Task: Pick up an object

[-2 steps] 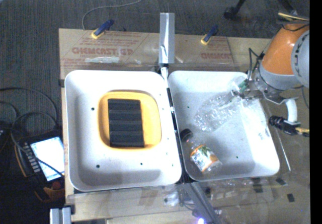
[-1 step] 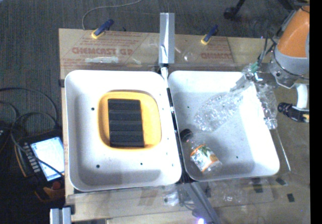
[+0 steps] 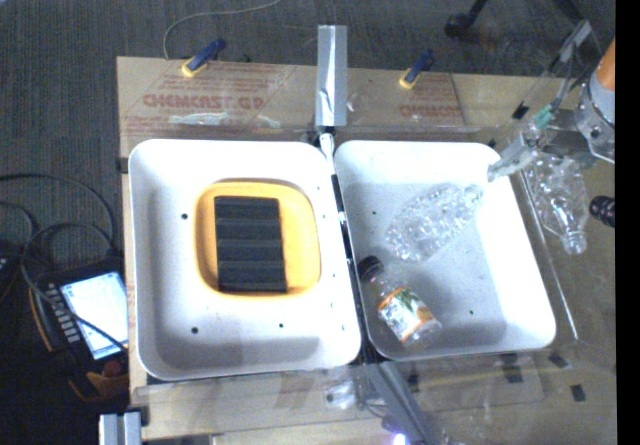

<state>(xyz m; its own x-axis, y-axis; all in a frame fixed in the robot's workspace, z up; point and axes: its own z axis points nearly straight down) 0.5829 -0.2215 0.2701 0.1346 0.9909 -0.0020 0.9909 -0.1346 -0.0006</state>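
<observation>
The right bin (image 3: pixel 470 328) holds a crumpled clear plastic bottle (image 3: pixel 432 221) lying slantwise near its middle. A small bottle (image 3: pixel 398 305) with a black cap and an orange label lies by the bin's front left corner. My gripper (image 3: pixel 524 155) hangs over the right bin's far right corner, just right of the crumpled bottle's top end. Another clear plastic piece (image 3: pixel 560 201) shows directly below the gripper, over the bin's right rim; whether it is held cannot be told. In the left bin (image 3: pixel 165 333) sits a yellow tray (image 3: pixel 305 233) with a black ribbed block (image 3: pixel 249 243) in it.
A grey post (image 3: pixel 331 73) stands behind the gap between the bins. Two clamps (image 3: pixel 203 56) (image 3: pixel 417 68) sit on the wooden board at the back. Cables and a small screen (image 3: pixel 90 308) lie on the floor to the left.
</observation>
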